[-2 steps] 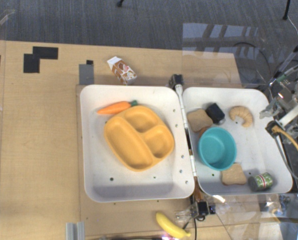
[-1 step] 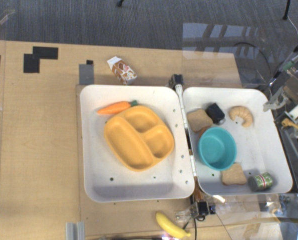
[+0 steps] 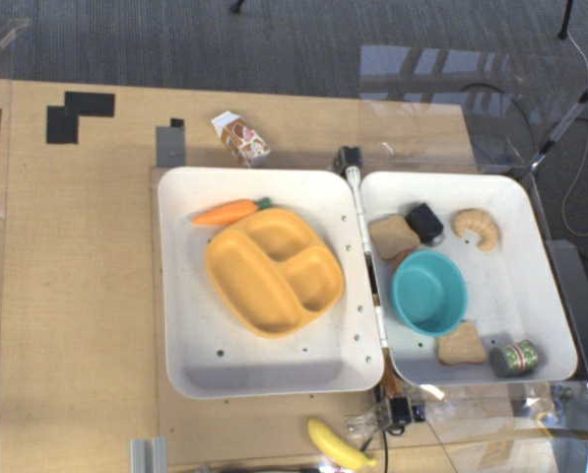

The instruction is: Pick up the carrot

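An orange carrot (image 3: 228,212) with a small green top lies in the left bin (image 3: 190,363), near its far edge. It points left and rests against the upper rim of a yellow divided plate (image 3: 273,270) that fills the middle of that bin.
The right bin (image 3: 530,264) holds a teal bowl (image 3: 428,291), two brown bread pieces (image 3: 393,236) (image 3: 461,345), a black block (image 3: 424,222), a croissant (image 3: 477,229) and a small green can (image 3: 515,358). A wrapped snack (image 3: 240,137) lies behind the bins, a banana (image 3: 338,447) in front.
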Action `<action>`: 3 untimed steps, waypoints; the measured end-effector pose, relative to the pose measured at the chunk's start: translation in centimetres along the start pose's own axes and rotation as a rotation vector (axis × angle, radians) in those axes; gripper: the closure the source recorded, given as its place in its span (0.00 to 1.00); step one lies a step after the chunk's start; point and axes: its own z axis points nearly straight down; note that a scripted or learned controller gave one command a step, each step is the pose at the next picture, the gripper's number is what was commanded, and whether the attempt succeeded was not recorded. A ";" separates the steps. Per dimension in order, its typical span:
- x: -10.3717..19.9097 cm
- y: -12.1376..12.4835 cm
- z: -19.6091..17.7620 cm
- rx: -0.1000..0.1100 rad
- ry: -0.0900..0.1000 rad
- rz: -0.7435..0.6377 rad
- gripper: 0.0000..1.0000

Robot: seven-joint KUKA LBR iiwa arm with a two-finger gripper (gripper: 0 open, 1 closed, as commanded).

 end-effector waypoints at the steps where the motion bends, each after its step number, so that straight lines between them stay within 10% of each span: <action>1: 4.7 -4.0 9.2 0.016 -0.004 0.147 0.00; 2: 1.7 -1.4 1.6 0.005 0.000 -0.454 0.00; 3: 5.4 -4.6 8.2 0.014 0.001 -0.322 0.00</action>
